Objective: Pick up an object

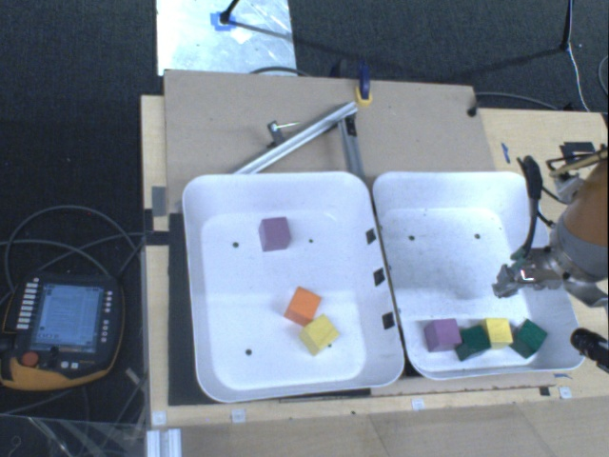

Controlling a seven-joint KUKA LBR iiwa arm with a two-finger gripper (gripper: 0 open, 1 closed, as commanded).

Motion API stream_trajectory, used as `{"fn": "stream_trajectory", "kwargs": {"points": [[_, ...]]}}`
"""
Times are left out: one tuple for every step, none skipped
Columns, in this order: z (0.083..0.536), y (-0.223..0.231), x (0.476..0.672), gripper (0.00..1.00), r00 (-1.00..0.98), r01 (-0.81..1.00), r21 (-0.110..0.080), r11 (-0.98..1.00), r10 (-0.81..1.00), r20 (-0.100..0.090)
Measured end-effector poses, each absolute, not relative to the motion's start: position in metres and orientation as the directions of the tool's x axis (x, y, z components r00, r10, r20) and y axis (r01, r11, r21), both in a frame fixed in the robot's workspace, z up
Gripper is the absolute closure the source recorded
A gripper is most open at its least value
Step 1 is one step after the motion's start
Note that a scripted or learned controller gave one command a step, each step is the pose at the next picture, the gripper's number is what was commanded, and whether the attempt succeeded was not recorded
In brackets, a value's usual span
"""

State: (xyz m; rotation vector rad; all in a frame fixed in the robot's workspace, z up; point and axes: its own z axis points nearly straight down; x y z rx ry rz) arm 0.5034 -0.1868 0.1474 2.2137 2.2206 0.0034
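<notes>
The left bin point(214, 217) holds a purple cube point(274, 233), an orange cube point(303, 305) and a yellow cube point(320, 334) touching it. Along the front of the right bin point(419, 208) lie a purple cube point(442, 334), a dark green block point(471, 342), a yellow cube point(499, 331) and a second green block point(529, 337). My gripper point(512, 280) hangs at the right bin's right side, just above and behind that row, over the yellow cube. Nothing shows between its fingers.
A metal rod point(295, 141) lies on the brown board behind the bins. A teach pendant point(59, 327) with cables sits on the floor at the left. The right bin's rear half is bare white floor.
</notes>
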Motion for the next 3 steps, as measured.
{"fn": "stream_trajectory", "kwargs": {"points": [[0.209, -0.195, 0.508, 1.0, -0.004, 1.0, 0.009, 0.004, 1.0, -0.004], [0.257, -0.187, 0.513, 1.0, -0.006, 1.0, 0.008, 0.006, 1.0, -0.003], [0.261, -0.139, 0.526, 1.0, -0.011, 1.0, 0.004, 0.011, 1.0, 0.001]]}}
